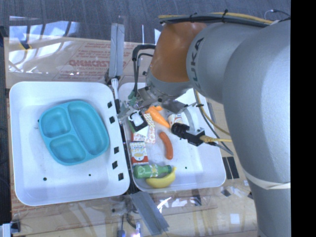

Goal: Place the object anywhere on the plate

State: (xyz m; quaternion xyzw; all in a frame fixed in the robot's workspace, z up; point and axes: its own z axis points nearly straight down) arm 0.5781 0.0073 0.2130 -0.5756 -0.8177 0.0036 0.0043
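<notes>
Arm low over the right bin, plate alone in the left bin.

The blue plate (74,131), with three compartments, lies in the left bin (24,181) at centre left of the frame. The arm (222,68) reaches down into the upper part of the right bin (207,174); its claw (136,105) sits near that bin's upper left corner, and I cannot tell its state. Just right of it lies a carrot (158,115); below, a sausage (166,144), a carton (138,151), a green bottle (150,171) and a banana (162,180).

Grey carpet floor (74,1) behind; brown cardboard bench top (64,60).
</notes>
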